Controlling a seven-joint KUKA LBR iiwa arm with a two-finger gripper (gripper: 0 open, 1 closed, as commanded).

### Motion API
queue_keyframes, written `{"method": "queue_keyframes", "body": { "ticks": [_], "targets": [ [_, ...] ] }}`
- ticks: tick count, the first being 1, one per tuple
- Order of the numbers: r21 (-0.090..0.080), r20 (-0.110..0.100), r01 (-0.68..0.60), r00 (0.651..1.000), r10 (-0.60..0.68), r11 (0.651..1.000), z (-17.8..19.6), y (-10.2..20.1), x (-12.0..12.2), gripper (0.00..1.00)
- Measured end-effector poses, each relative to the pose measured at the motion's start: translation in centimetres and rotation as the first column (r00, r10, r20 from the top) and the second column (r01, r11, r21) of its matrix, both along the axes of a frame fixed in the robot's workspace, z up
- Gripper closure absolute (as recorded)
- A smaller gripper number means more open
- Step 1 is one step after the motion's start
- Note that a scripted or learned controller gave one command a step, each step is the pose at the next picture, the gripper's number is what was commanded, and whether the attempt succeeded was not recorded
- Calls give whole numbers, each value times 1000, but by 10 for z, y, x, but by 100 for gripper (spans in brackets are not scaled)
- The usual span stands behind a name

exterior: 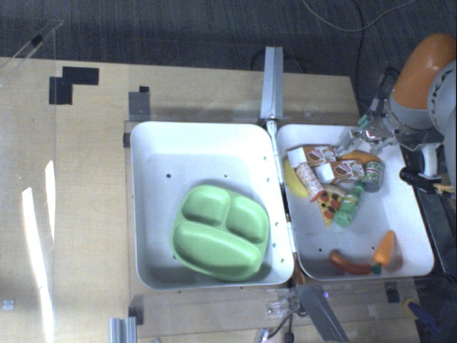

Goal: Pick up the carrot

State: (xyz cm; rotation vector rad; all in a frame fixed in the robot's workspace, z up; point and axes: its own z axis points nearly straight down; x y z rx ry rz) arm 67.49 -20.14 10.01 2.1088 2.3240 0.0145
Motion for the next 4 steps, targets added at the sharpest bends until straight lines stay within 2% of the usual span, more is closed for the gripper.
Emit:
{"method": "queue_keyframes", "body": {
  "ticks": [1,2,3,4],
  "targets": [
    [7,24,-10,1000,10,1000,15,9,8,100],
    [12,20,-12,1000,12,1000,13,12,7,0],
    [-7,0,-168,986,168,986,-12,-4,-43,0],
    [-10,10,-169,986,169,986,1,-4,-39,100]
  ]
}}
